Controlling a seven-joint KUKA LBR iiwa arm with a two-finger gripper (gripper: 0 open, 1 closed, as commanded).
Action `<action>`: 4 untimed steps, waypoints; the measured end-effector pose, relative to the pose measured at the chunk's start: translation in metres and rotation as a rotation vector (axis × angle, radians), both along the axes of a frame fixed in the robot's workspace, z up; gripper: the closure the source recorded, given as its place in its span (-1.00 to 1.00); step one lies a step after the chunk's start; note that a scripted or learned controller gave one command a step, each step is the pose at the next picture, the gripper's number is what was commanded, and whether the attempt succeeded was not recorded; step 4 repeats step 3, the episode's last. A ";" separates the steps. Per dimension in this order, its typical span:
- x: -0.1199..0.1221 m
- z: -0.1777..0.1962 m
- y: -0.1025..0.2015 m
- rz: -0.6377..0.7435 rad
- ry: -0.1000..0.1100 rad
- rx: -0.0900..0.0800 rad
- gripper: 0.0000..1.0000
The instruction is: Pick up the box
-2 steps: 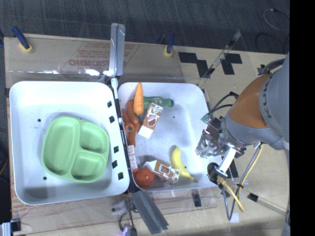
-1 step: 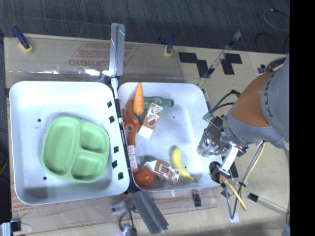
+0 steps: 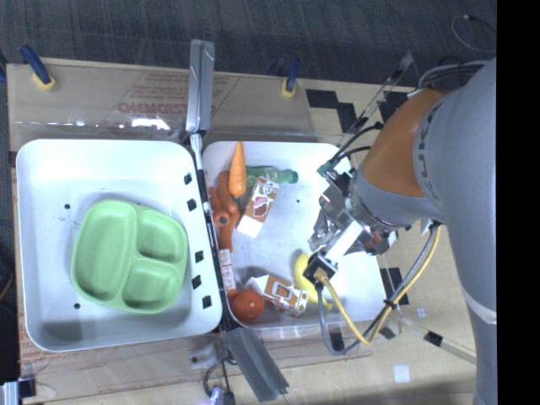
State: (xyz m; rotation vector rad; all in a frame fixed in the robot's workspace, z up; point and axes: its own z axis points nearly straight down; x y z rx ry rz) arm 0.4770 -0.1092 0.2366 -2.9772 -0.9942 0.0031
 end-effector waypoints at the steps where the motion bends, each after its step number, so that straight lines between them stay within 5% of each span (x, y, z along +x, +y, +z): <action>1: -0.001 -0.143 -0.032 0.059 0.002 0.002 1.00; 2: -0.001 -0.091 0.002 -0.286 0.002 0.000 1.00; 3: 0.051 -0.041 -0.068 -0.298 0.003 0.001 1.00; 4: 0.051 -0.041 -0.068 -0.298 0.003 0.001 1.00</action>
